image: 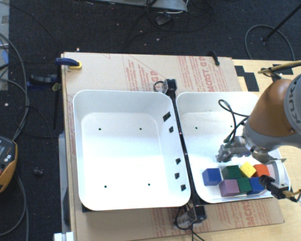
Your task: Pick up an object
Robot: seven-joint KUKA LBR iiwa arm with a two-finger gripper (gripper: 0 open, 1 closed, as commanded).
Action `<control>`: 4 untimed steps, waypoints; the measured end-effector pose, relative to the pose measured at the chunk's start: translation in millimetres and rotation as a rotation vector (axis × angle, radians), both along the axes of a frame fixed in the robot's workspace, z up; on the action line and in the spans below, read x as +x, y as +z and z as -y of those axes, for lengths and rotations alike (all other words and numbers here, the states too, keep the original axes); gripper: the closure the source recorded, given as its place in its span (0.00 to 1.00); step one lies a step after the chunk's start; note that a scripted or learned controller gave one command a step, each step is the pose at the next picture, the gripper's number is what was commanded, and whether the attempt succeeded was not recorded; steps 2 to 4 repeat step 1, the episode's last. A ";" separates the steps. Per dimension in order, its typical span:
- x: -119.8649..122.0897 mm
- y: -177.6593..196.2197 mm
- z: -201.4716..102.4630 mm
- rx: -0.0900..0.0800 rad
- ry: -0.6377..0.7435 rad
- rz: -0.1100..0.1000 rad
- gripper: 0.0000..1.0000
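Down in the right bin [205, 109], the tool [226, 153] hangs low over the white floor, just up and left of a cluster of small blocks; whether it is wide or narrow cannot be told from this slant, and nothing shows gripped in it. Behind it the grey arm [271, 134] with its orange band reaches in from the right, a black cable looping over the wrist. The blocks sit packed together in the near right corner of that bin: a blue block [211, 176] at the left of the group, a purple block [229, 187] just beside it toward the front rim, a green block [234, 172] behind the purple one, a yellow block [247, 169] and an orange block [261, 169] further right, and another blue block [257, 185] at the front right. Beside it, the left bin [90, 109] rests on the same brown tabletop [140, 69], the two bins touching along a black divider.
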State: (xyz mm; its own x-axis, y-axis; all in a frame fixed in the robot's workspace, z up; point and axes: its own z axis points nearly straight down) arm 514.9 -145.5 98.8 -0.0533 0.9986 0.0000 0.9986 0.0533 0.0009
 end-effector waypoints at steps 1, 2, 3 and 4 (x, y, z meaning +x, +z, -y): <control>82.9 -11.1 -20.7 0.001 -0.050 -0.001 1.00; 82.9 -11.1 -20.7 0.001 -0.050 -0.001 1.00; 82.9 -11.1 -20.7 0.001 -0.050 -0.001 1.00; 82.9 -11.1 -20.7 0.001 -0.050 -0.001 1.00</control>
